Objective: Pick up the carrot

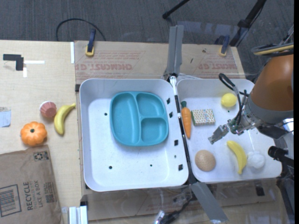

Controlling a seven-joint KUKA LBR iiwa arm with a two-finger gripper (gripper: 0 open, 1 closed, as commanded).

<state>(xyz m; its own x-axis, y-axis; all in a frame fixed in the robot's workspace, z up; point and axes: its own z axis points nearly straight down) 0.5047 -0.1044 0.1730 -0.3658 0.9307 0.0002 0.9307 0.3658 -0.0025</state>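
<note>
Approach step: gripper (pixel 219 134) hovers empty, jaws slightly parted, above right bin (pixel 205 176); next, shift toward nine o'clock to carrot (pixel 187 121).

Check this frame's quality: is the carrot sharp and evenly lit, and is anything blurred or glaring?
Camera view: carrot sharp, evenly lit, with a soft shadow; white bins bright but not blown out; the arm at the right edge looks soft, and the gripper slightly blurred.

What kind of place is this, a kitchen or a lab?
Probably a robot test lab: toy food like the orange plastic carrot sits in a shallow white bin on a cardboard-covered bench, with camera stand legs behind.
</note>
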